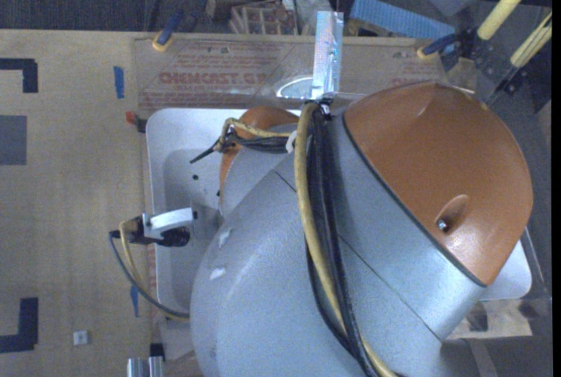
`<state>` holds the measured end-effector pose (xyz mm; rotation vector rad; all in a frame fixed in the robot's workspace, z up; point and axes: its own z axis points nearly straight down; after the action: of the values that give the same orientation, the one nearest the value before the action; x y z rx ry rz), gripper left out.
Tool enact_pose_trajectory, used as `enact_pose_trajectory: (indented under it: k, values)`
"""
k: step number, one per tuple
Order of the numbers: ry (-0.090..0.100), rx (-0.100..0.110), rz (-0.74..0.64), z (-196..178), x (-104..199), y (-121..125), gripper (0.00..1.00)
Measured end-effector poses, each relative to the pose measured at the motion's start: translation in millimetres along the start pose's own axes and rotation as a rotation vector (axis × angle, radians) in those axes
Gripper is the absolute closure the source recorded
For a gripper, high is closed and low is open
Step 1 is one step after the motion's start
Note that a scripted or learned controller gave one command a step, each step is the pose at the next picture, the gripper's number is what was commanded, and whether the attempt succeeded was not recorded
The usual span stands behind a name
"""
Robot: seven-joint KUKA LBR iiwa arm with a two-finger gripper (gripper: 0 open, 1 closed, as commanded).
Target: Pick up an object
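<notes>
The wooden bench (70, 147) carries one visible white bin (171, 147); clutter lies beyond it; one grey arm (351, 261) covers the bin, so gripper state and any object cannot be told.

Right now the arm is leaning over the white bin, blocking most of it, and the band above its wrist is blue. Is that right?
Not quite. The band on the arm is orange, not blue, as the camera view shows. The rest holds: the arm leans over the white bin and covers most of it, leaving the bin's left part in sight.
</notes>
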<state>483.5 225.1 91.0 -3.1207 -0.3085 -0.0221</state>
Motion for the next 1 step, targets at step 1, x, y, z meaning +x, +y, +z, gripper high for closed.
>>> enact_pose_trajectory:
  k: [1]
  values:
    - [-0.019,0.001,-0.48,-107.2,-10.3,33.0,1.0]
